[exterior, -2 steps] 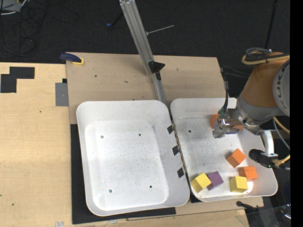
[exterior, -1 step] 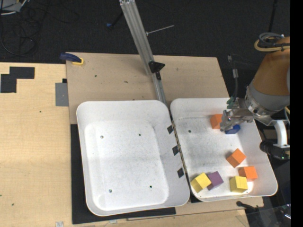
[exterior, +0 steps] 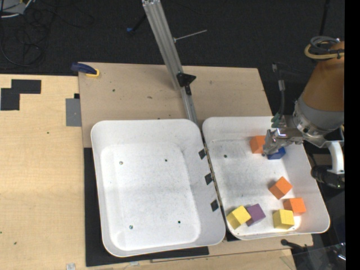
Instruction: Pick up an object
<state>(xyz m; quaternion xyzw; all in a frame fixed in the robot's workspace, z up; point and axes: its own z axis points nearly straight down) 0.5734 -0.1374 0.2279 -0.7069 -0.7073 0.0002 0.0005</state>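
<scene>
The right bin (exterior: pixel 236 134) holds several small blocks. My gripper (exterior: pixel 274 147) reaches down into its far right part, right over a blue block (exterior: pixel 277 153) that peeks out beneath the fingers. An orange block (exterior: pixel 257 144) lies just left of the gripper, touching or nearly touching it. Toward the front of the bin lie another orange block (exterior: pixel 279 187), an orange-red block (exterior: pixel 295 206), two yellow blocks (exterior: pixel 238 215) (exterior: pixel 283 219) and a purple block (exterior: pixel 256 212).
The left bin (exterior: pixel 107 136) stands beside the right one, with black clips (exterior: pixel 208 178) along their shared edge. A slanted aluminium rail (exterior: pixel 167 49) rises behind the bins. The arm's grey and orange body (exterior: pixel 326 89) hangs over the right bin's far right corner.
</scene>
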